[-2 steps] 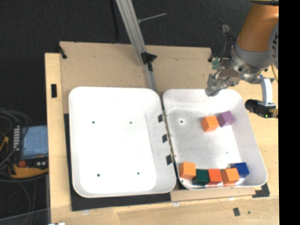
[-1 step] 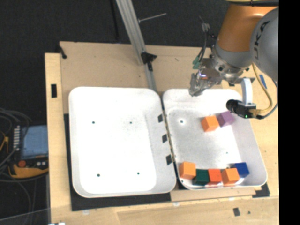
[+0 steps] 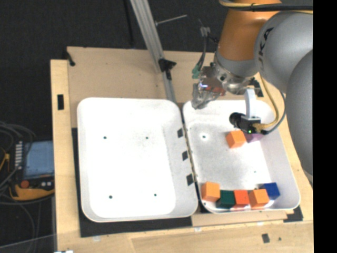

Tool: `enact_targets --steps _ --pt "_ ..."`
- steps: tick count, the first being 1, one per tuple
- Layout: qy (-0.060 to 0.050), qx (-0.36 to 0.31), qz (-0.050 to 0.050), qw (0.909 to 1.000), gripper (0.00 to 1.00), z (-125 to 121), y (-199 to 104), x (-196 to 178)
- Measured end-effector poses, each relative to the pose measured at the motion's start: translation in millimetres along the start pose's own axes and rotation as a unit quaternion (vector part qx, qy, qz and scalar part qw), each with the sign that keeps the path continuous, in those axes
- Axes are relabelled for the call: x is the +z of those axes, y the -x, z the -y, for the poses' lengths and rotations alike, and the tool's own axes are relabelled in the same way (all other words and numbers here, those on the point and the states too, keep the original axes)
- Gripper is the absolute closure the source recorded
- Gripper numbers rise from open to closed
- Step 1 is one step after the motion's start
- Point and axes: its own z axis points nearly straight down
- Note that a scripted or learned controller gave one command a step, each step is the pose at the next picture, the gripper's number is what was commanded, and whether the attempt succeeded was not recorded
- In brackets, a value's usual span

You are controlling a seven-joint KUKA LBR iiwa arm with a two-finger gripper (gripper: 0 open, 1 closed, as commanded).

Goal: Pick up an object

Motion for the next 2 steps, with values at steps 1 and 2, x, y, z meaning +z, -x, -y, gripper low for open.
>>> enact_targets --steps 1,2 --pt "0.003 0.000 0.000 1.0000 1.00 -10 -44 -1" --pt "0.003 -0.001 0.000 1.0000 1.00 -22 -96 -3"
